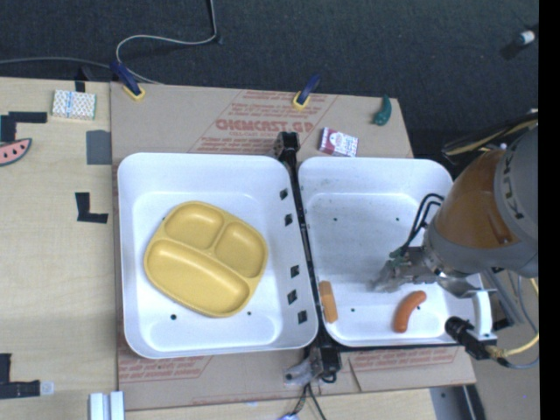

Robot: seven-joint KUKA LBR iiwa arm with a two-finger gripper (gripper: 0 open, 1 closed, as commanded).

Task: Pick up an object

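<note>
In the right bin (367, 178), near its front edge, we see an orange sausage (407, 310) lying at a slant on the white floor, its upper end pointing toward the arm. Just above and to the left of it sits the gripper (391, 273), low over the bin floor and close to the sausage without anything visible between its tips; we cannot tell how far apart its tips stand (the metal parts blur together at this angle). A second small piece, a tan roll (327, 302), lies against the bin's left wall, well apart from the gripper.

Behind the gripper we make out the arm (490, 213), grey with its orange band, reaching in from the right, with black cables looping along it.

In the left bin (140, 182) rests a yellow divided plate (206, 257), turned at an angle. Both bins sit on a sheet of cardboard (254, 125), where a small red-and-white packet (337, 142) lies just behind the right bin.
</note>
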